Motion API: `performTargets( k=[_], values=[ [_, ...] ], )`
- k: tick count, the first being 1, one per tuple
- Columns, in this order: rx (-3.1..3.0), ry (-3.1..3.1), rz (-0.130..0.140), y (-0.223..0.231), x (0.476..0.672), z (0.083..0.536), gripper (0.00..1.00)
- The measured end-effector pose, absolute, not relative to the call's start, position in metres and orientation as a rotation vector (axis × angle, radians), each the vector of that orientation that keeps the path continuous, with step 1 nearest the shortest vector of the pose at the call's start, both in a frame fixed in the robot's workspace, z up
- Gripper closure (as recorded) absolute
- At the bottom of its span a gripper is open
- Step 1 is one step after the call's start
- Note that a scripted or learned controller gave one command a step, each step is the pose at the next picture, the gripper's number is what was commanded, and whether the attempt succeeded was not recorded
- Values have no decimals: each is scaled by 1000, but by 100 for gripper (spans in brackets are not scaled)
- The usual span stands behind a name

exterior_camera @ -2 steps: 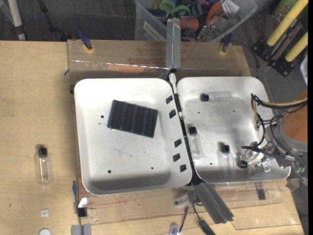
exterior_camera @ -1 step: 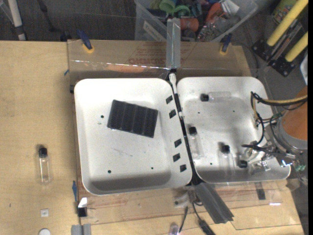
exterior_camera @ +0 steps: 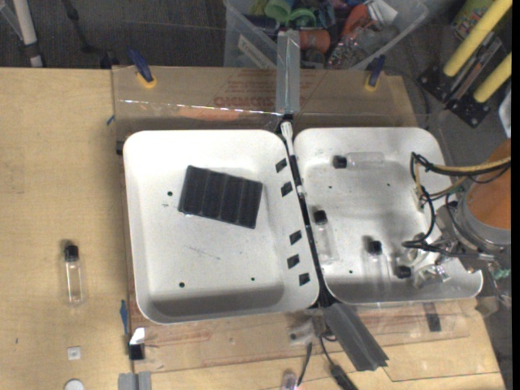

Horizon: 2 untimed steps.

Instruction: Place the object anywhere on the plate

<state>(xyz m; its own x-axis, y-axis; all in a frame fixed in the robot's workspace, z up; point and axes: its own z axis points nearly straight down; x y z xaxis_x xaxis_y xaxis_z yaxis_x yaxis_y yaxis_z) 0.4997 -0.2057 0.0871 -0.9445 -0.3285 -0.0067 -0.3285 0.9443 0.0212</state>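
i see a clear vial [exterior_camera: 74,273] with a black cap lying on the tan bench [exterior_camera: 49,153], left of the left bin [exterior_camera: 154,295]. more clear vials lie in the right bin [exterior_camera: 382,149]. the plate [exterior_camera: 220,196], dark and ribbed, sits in the left bin. i see the gripper [exterior_camera: 422,266] low over the right bin. beyond, a tub of bright toys [exterior_camera: 325,10].

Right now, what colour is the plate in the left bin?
Black, with a ridged surface: the plate shows in the camera view.
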Motion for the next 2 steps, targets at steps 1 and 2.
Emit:
performTargets(
  k=[1, 2],
  values=[
    [-479, 3091, 18, -203, 495, 89, 100],
    [-1031, 2951, 25, -207, 502, 88, 100]
  ],
)
